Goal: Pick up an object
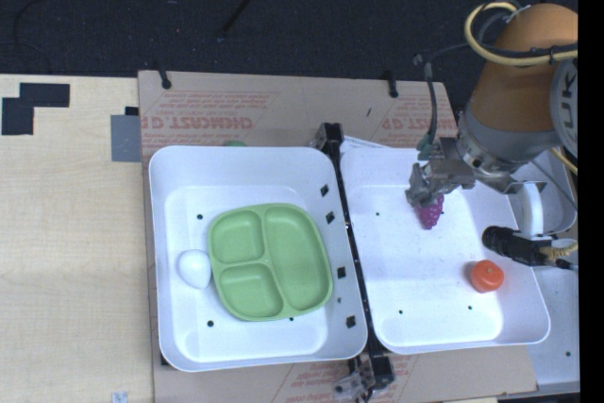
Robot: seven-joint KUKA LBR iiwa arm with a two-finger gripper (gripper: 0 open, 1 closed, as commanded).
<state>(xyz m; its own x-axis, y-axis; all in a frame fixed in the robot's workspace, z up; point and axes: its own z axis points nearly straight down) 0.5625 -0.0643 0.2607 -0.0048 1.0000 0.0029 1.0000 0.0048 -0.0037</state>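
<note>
Gripper (432, 195) clenched on one purple object (430, 214) over right bin (453, 335); one orange cap (487, 276). Left bin (179, 335): one green tray (269, 260), one white egg (194, 268).

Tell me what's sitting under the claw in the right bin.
A small purple object sticks out below the claw, over the right bin floor. Its upper part is covered by the claw, so I can't tell whether it's gripped or just lying there.
</note>
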